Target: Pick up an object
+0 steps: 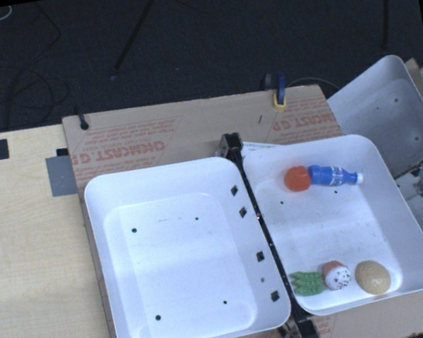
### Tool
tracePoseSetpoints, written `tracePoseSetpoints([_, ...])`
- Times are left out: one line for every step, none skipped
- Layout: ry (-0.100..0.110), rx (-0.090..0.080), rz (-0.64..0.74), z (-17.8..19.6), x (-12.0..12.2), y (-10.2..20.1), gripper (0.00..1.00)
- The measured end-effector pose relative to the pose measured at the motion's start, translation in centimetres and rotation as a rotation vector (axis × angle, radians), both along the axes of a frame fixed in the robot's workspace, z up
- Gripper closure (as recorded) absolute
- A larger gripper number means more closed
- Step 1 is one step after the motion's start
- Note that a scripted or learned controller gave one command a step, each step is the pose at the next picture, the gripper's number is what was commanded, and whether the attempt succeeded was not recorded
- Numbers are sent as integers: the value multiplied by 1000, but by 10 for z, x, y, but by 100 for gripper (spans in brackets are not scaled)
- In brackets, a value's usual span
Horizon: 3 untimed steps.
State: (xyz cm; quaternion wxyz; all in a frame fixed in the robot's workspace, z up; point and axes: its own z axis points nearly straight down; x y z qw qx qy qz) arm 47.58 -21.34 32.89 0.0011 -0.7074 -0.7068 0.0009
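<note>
The right bin (395, 196) holds several small objects. An orange ball (297, 179) lies near its far side, touching the cap end of a blue bottle (333, 176) that lies flat pointing right. Along the near wall sit a green leafy toy (306, 282), a white ball with red and dark spots (336, 275) and a tan egg-shaped object (372, 276), close together in a row.
The left bin (104, 223) adjoins the right one along a black divider strip (253, 213). Both rest on a cardboard sheet (157, 137). A grey metal plate (383, 105) stands at the right, and a blue-yellow clamp (279, 91) at the cardboard's far edge.
</note>
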Motion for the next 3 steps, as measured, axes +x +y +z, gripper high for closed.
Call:
tracePoseSetpoints([0,0,0,-1,0,0,100])
tracePoseSetpoints([0,0,0,-12,0,0,100])
tracePoseSetpoints([-3,0,4,5,1,20,100])
